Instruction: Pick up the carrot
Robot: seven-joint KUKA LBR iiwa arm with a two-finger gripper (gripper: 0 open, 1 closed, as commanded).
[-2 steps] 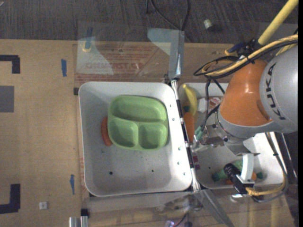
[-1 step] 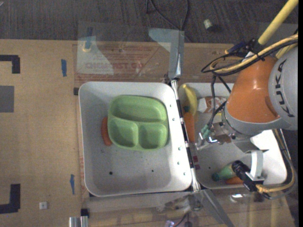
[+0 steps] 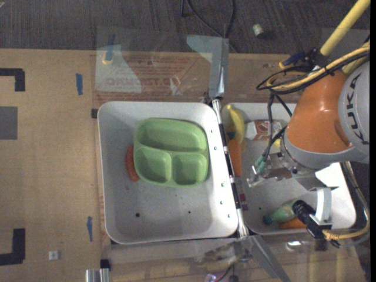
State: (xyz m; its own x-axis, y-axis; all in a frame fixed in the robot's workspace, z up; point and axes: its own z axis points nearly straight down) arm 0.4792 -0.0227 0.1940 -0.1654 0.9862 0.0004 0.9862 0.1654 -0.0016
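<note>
Hanging over the right white bin (image 3: 346, 207), the two-finger gripper (image 3: 271, 170) sits below the grey arm's orange band (image 3: 314, 125); from this angle I cannot tell how it is set or whether anything is in it. Just beside it, the long orange carrot (image 3: 235, 156) lies along the right bin's left wall, lengthwise and apart from the metal parts of the tool. A yellow banana (image 3: 236, 124) lies at the carrot's far end, touching or nearly touching it. Near the bin's front edge rests a green bottle-shaped object (image 3: 279, 214) with an orange piece (image 3: 292, 222) against it. In the left white bin (image 3: 111, 175), a light green plastic tray with three compartments (image 3: 171, 151) lies flat, and an orange rounded object (image 3: 130, 163) pokes out from under its left edge.
</note>
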